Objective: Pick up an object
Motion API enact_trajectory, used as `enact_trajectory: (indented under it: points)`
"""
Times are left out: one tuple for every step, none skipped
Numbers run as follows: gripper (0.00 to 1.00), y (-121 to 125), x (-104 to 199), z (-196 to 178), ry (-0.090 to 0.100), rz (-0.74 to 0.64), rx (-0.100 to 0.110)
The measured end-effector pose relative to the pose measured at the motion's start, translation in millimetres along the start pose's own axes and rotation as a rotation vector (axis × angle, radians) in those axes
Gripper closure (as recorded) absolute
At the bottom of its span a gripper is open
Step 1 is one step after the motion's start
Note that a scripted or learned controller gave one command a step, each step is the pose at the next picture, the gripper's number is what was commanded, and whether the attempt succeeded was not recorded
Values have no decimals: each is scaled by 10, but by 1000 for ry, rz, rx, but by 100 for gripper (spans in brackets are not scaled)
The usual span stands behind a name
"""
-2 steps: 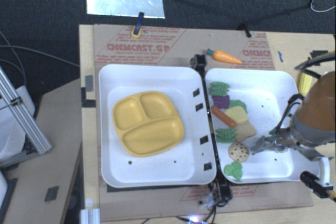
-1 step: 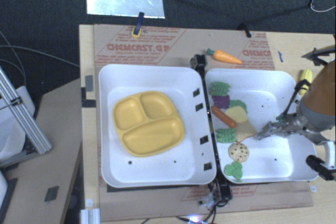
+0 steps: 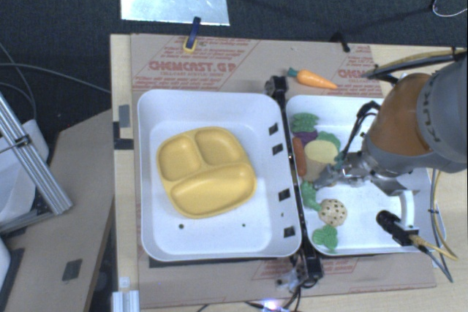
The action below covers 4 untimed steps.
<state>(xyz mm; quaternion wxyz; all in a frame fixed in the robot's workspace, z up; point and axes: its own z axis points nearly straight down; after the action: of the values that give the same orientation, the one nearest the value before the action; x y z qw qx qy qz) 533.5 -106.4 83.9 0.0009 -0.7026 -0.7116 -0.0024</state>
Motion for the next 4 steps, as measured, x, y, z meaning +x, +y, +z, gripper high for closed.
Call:
enact_trajectory:
  points:
    - [0, 36, -244, -548, -7, 12, -4]
    - [0, -495, 140, -197, -1, 10, 8]
    - [100, -456, 116, -323, -5, 10, -1]
    - [100, -430, 424, -1467, -5, 4, -12]
